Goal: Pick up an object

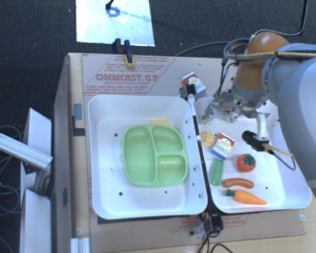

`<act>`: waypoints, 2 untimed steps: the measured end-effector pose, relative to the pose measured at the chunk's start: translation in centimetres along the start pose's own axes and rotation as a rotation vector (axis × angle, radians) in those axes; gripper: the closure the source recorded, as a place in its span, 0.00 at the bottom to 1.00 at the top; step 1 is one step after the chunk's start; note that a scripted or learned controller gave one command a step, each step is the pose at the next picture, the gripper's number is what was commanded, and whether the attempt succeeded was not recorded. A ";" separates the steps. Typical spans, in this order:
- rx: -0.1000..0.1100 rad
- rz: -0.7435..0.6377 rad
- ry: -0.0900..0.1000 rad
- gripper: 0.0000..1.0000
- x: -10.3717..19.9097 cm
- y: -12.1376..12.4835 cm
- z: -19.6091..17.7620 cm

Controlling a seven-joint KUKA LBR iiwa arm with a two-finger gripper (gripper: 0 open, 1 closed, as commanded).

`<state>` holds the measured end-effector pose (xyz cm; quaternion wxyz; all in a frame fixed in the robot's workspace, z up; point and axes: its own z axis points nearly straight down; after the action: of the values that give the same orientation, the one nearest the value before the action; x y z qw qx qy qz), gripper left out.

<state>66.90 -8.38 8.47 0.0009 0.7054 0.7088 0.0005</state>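
Observation:
My gripper [220, 115] hangs over the back left part of the right bin [289, 186], with its fingers apart and nothing between them. Just below it in that bin lie a small pale yellow piece [206, 138] and a red, white and blue carton [223, 145]. Further forward are a green stick [216, 172], a red tomato [246, 162], a brown sausage [238, 183] and an orange carrot [246, 197]. The gripper touches none of them.
The left bin [108, 194] holds a green divided plate [154, 155] with a flat yellow piece [159, 123] behind it. A second small carton [193, 83] stands at the back, by the rims where the bins meet. The divider between the bins [198, 152] runs close to the gripper's left.

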 end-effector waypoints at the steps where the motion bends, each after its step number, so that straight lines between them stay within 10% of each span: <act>1: 0.000 0.001 0.000 0.00 -0.1 0.0 0.0; 2: 0.000 0.000 0.000 0.00 -0.1 0.0 0.0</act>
<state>66.90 -8.44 8.47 0.0010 0.7054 0.7088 0.0003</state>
